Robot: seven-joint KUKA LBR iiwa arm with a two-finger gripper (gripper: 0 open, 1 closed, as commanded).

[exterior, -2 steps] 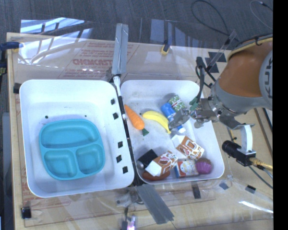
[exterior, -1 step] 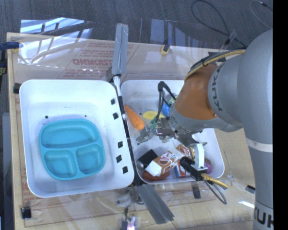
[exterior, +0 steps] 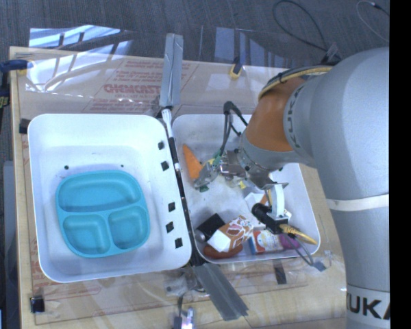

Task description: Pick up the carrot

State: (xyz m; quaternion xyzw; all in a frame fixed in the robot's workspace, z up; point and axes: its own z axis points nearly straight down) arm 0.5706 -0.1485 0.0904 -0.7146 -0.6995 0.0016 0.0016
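Hiding tool (exterior: 216,172) fingertips: wrist clutter beside carrot (exterior: 192,160).

Arm (exterior: 349,136): fat smooth grey casing with a pale seam line, orange band (exterior: 272,123) above the wrist edged by a thin yellow ring, black cable (exterior: 227,125) looping off the wrist, white "KU" lettering (exterior: 367,306) low on the base.

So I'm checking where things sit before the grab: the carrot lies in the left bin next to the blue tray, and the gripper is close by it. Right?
Not quite. The camera view shows the carrot in the right bin, near the divider; the blue tray sits alone in the left bin. The gripper is close by the carrot, as you said.
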